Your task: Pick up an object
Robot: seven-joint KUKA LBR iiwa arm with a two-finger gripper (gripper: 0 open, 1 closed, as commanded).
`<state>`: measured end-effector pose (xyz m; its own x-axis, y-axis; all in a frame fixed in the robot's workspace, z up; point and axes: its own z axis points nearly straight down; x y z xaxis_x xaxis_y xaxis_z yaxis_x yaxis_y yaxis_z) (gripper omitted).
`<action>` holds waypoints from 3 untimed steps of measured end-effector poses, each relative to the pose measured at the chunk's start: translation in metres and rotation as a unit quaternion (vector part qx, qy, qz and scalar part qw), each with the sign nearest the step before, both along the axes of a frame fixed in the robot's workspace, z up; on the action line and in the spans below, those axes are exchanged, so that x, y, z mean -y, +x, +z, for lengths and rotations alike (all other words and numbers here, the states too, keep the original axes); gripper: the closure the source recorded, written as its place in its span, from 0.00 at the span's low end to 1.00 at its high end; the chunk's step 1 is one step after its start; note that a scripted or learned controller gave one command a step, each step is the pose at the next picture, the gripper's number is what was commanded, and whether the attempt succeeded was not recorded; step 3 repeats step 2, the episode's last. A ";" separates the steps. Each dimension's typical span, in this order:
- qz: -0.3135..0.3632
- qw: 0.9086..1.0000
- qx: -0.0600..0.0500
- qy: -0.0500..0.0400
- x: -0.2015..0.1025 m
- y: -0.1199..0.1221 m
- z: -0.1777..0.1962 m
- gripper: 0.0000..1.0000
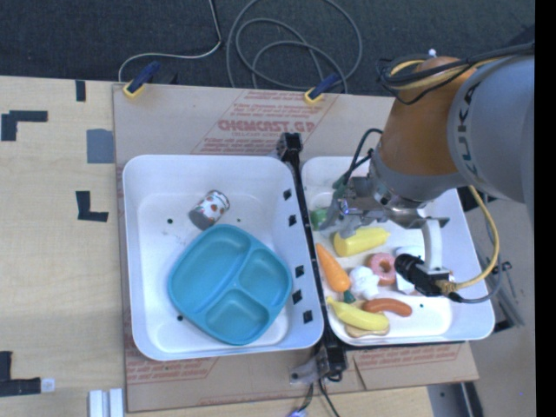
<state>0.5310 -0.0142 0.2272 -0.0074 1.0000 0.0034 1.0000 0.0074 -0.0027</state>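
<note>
pincer is down in the right bin among the toy food, right by the yellow block. can't tell if it's clenched or released. nothing looks lifted yet, so the grab's not done.

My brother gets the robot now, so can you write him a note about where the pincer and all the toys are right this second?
Pincer: low in the right white bin, by the yellow block-shaped toy; whether it grips anything is unclear.
Right bin also holds an orange toy carrot, a yellow toy banana, a red toy sausage and a pink ring-shaped doughnut toy.
Left white bin: a blue divided plastic plate and a small tipped can.
Done: nothing visibly lifted.
Left: grab one toy and raise it.
</note>
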 end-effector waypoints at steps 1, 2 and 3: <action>0.000 1.000 0.000 -0.001 -0.046 0.004 -0.004 1.00; -0.004 1.000 0.000 -0.002 -0.042 -0.010 -0.009 1.00; -0.004 1.000 0.000 -0.002 -0.042 -0.010 -0.009 1.00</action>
